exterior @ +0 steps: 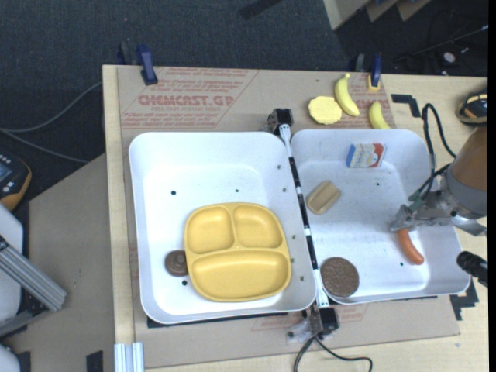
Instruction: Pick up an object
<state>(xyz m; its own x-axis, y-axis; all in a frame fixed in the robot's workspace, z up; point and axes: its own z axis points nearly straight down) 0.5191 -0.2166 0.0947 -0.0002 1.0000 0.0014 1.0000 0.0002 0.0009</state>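
White plastic forms two shallow bins set side by side on a tan bench, seen from above at a slant. At far left, the left bin [155, 208] holds a yellow divided tray [235, 252] with a small brown disc [176, 263] touching its left edge. Moving right, the right bin [387, 142] holds a tan bread-like piece [322, 198] near its left wall, a dark brown round cookie [339, 277] at its front edge, and a small red, white and blue carton [364, 156] toward the back. Furthest right in that bin lies an orange hot dog [411, 247], just in front of the gripper [408, 218], which hangs low over the bin floor from the grey arm entering at right. Whether the jaws are apart or together cannot be told. The hot dog looks light, smooth and rounded, probably a stiff toy that may roll; gripping across its middle seems best. It lies near the bin's right wall, so room is tight there, with bare floor open to its left.
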